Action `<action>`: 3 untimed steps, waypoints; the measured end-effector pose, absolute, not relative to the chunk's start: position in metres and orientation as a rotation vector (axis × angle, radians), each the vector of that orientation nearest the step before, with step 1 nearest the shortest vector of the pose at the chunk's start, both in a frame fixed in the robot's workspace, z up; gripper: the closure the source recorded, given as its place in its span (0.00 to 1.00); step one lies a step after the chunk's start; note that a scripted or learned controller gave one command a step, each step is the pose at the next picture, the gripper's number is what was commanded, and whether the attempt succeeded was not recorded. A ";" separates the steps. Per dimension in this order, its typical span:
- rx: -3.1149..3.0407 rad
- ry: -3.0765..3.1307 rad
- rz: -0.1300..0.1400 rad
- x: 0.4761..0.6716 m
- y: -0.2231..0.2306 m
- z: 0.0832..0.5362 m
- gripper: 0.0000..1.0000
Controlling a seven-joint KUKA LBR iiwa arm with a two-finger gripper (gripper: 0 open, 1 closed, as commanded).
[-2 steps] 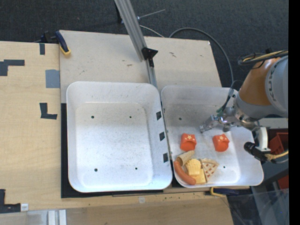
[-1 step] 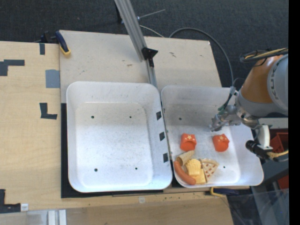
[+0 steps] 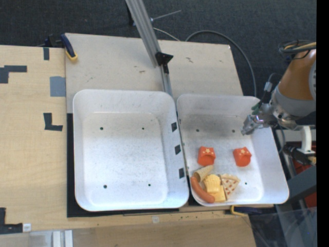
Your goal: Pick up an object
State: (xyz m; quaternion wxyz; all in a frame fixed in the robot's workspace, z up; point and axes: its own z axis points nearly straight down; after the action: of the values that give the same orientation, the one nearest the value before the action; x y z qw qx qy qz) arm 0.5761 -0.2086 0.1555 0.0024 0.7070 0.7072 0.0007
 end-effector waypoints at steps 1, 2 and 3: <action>2.217 2.221 0.003 0.578 -0.203 0.199 1.00; 2.216 2.220 0.004 0.580 -0.203 0.253 1.00; 2.217 2.229 -0.001 0.582 -0.154 0.241 1.00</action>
State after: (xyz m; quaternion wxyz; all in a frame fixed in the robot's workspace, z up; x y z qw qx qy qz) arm 0.5823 -0.1543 0.2407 -0.0011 0.7052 0.7090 -0.0002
